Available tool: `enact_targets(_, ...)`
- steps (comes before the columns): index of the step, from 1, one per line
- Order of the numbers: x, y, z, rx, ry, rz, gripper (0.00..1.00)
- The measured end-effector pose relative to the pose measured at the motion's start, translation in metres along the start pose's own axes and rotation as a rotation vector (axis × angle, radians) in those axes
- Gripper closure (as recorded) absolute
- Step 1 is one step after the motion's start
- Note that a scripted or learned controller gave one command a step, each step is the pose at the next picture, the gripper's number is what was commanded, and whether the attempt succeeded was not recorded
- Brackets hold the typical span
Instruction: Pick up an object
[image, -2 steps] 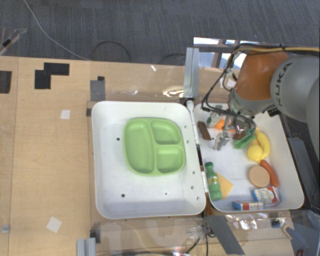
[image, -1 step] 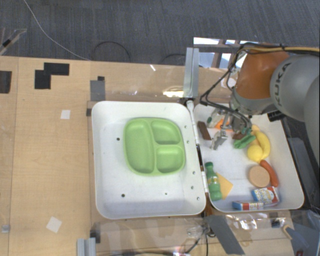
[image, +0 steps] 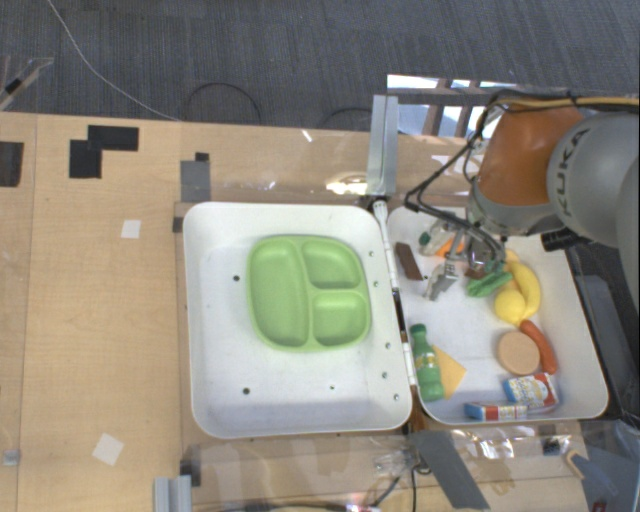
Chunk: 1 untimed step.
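Note:
My gripper (image: 446, 272) hangs low over the back part of the right bin (image: 590, 400), below the orange wrist band. Around it lie a brown bar (image: 406, 261), an orange carrot-like piece (image: 447, 241) and a green pod (image: 487, 284). A yellow banana (image: 521, 292) lies just right of the pod. Nothing is visibly held.
The left bin (image: 215, 400) holds a green divided plate (image: 305, 292). Nearer the front of the right bin are a green bottle (image: 427, 362), a yellow wedge (image: 452, 373), a round brown bun (image: 518, 353), a red sausage (image: 541, 345), a small box (image: 531, 390) and a tube (image: 494, 411).

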<state>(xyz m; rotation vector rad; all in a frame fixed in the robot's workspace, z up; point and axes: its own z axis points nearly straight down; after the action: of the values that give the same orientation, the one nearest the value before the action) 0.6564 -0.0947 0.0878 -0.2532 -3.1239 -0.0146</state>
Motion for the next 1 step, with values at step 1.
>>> enact_targets(1,0.0766,-0.0420,-0.0023,0.006,-0.024,0.115,0.00)
